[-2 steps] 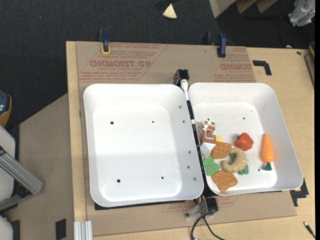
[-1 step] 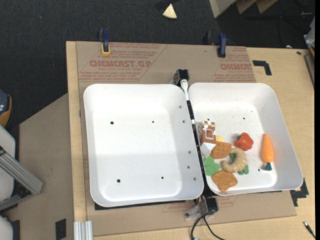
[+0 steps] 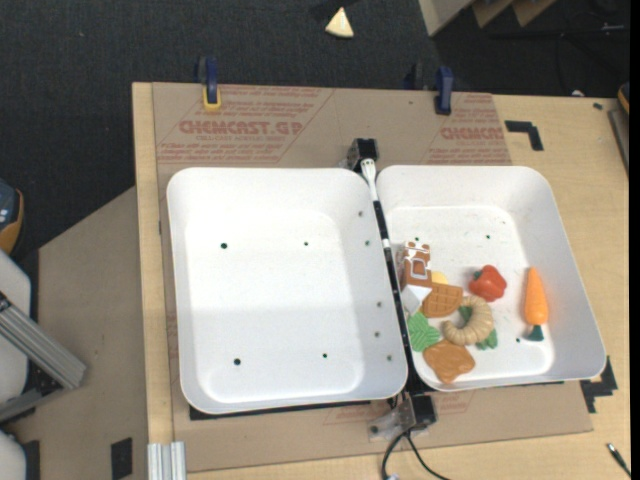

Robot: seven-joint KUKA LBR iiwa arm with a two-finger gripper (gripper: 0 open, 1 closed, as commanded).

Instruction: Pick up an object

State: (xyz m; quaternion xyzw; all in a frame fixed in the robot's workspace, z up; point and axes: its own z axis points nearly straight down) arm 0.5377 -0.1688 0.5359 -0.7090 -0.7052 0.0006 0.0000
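where toys (image 3: 455,318) cluster (right bin (image 3: 560,228))

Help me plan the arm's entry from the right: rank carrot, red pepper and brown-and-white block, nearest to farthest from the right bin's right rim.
1. carrot, beside the right rim.
2. red pepper, left of the carrot.
3. brown-and-white block, farthest left.

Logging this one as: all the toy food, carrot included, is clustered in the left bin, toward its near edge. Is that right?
Not quite: the camera view shows the toy food, carrot included, clustered in the right bin, toward its near edge. The left bin is not where the items lie.
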